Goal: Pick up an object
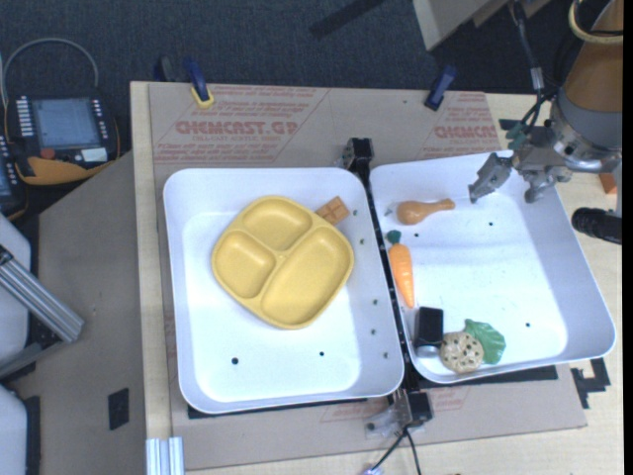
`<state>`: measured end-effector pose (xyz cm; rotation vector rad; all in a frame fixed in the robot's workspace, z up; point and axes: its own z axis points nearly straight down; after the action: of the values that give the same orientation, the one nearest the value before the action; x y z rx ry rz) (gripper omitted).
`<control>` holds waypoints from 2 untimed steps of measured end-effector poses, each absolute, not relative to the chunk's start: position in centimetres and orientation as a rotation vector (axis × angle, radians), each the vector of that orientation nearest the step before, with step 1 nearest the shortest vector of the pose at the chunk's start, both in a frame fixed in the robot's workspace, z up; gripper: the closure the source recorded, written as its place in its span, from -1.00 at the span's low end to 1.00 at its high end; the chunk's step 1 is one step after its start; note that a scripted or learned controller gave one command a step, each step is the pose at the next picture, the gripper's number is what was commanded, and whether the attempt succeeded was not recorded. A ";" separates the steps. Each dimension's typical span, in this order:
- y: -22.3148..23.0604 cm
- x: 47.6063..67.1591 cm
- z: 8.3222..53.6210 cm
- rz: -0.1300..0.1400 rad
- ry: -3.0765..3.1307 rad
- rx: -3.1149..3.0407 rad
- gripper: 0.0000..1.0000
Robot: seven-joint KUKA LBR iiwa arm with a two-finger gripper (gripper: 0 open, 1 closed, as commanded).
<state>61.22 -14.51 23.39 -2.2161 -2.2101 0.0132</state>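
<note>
My gripper (514, 183) hangs over the far right part of the right bin (554, 295), its two fingers spread apart with nothing between them. A tan chicken drumstick (425, 209) lies to its left near the bin's far edge. An orange carrot (401, 273) rests along the bin's left wall. At the near edge sit a small black block (429, 326), a round cookie (460, 352) and a green leafy piece (487, 339).
The left bin (198, 354) holds a yellow divided plate (283, 261) with a small brown waffle piece (333, 210) at its far corner. A black divider clip (357, 153) stands between the bins at the back.
</note>
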 end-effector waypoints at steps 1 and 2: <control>-14.5 61.5 24.2 0.001 -2.221 -2.221 -1.00; -15.1 61.2 18.0 0.007 -2.216 -2.218 -1.00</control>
<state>61.25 -15.12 18.03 -2.2184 -2.2161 0.0066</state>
